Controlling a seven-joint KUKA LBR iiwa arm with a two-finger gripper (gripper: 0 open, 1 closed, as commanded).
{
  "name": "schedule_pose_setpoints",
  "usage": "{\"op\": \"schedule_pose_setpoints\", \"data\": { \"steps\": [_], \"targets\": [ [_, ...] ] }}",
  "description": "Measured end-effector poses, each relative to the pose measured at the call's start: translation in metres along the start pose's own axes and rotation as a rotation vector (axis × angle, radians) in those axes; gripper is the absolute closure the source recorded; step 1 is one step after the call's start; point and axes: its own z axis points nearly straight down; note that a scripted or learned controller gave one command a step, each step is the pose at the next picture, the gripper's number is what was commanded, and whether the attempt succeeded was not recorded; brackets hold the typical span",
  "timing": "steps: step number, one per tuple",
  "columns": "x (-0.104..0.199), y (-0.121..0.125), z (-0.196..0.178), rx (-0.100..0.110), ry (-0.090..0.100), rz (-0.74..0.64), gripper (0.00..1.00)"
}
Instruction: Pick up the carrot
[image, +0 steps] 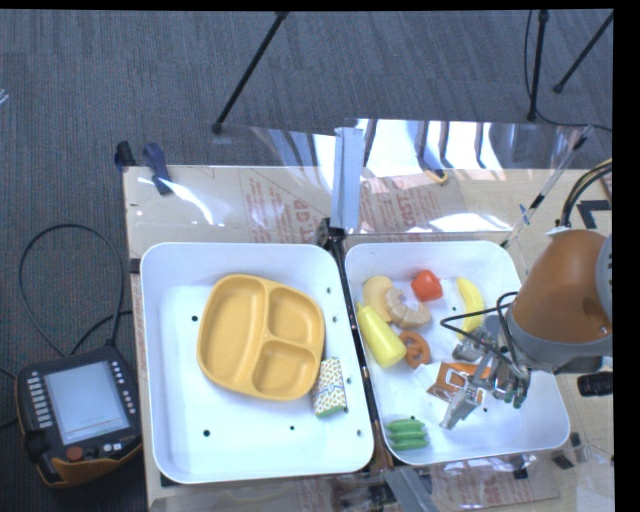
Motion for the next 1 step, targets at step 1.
{"op": "schedule_pose_setpoints", "data": {
  "steps": [1],
  "targets": [
    [-0.0663,0.0206,-0.1192,-0.002,-0.018,-0.17,0.0]
  ]
}}
